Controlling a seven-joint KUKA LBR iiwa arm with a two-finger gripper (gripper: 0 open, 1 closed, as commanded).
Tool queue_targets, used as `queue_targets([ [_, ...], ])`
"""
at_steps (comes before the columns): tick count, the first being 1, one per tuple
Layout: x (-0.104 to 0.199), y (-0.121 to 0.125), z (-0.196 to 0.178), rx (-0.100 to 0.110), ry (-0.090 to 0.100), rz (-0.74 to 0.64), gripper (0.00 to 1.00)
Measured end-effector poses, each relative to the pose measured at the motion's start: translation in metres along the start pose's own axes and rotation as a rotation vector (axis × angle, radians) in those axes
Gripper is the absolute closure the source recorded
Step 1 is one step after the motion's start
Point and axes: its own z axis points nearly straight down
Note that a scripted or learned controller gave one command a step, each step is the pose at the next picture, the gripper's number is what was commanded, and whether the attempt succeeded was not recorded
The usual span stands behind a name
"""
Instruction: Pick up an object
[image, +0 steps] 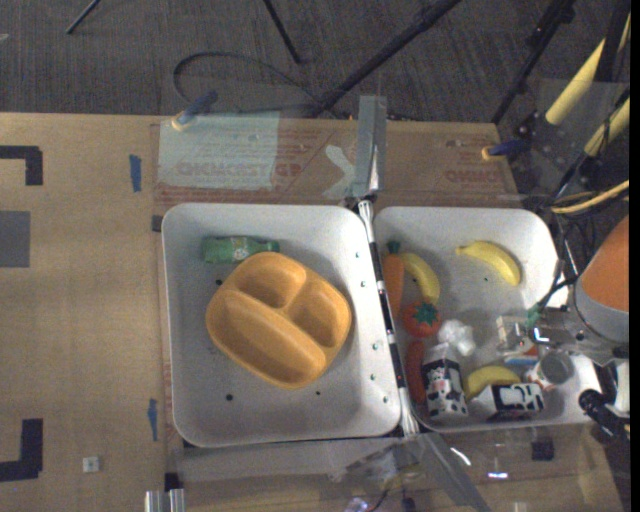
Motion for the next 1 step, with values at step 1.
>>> queue_targets([
  [1, 0.0672, 0.0119, -0.0823, 0.005, -0.001, -0.093, 1.00],
])
